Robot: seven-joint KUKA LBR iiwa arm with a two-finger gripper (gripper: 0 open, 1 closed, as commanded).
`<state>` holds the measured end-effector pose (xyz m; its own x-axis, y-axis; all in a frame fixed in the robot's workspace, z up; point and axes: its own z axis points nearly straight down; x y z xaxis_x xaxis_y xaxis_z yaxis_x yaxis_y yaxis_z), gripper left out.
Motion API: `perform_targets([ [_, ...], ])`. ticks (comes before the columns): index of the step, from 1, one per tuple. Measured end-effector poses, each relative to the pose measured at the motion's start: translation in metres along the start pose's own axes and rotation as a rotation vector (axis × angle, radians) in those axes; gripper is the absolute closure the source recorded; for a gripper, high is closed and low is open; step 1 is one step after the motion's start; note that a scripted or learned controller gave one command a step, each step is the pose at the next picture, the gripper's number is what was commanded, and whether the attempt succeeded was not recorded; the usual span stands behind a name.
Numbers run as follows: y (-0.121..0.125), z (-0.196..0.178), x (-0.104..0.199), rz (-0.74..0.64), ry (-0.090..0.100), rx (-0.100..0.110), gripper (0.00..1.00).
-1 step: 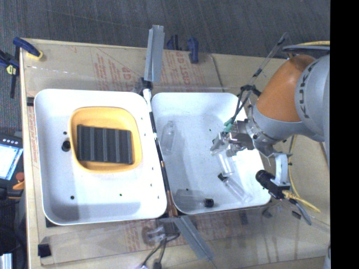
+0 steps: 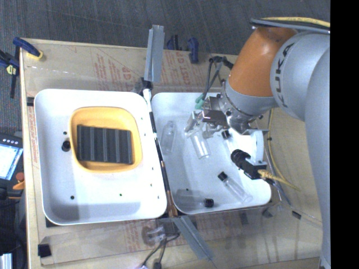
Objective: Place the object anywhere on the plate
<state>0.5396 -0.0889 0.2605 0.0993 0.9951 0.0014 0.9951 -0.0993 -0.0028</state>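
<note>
With its opening impossible to tell, the end effector should centre over a tube, then carry it to the plate.

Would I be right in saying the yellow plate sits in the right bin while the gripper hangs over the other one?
Not quite: the camera view shows the yellow plate in the left bin, and the gripper hangs over the right bin.

The plate was yellow with a dark ribbed centre, lying in a white bin.
</note>
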Motion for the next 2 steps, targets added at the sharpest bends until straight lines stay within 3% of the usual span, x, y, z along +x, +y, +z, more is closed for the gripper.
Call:
perform_targets([
  [1,0.03,0.03,0.07,-0.197,-0.001,0.002,1.0],
  [2,0.056,0.038,0.126,-0.51,-0.002,-0.002,1.0],
])
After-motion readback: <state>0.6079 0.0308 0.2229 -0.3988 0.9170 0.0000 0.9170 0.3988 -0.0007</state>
